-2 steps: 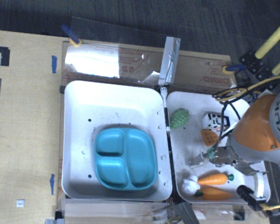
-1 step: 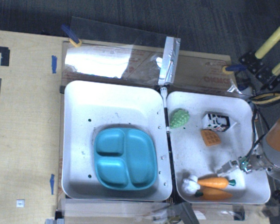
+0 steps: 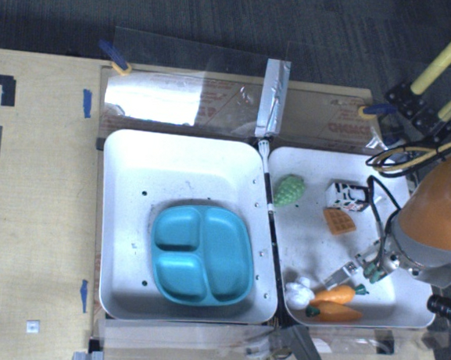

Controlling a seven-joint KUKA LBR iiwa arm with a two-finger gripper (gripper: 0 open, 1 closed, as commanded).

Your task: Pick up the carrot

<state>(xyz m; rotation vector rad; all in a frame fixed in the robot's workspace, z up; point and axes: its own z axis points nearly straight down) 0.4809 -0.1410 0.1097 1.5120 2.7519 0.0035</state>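
Carrot (image 3: 336,295) lying at front edge of right bin (image 3: 401,320), beside a white item (image 3: 298,291). Gripper (image 3: 348,274) just above it, opening not discernible. Not yet grasped or lifted; whole pick remaining.

Faint reddish print marks the clear panel (image 3: 216,104) behind the bins, too blurred to read.

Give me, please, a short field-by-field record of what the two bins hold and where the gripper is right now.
left bin: blue divided tray
right bin: carrot, green ball, white garlic-like item, tan cracker-like piece, black-and-white item
carrot position: near front wall, lying flat
gripper: just above the carrot's upper end
grasp: cannot tell
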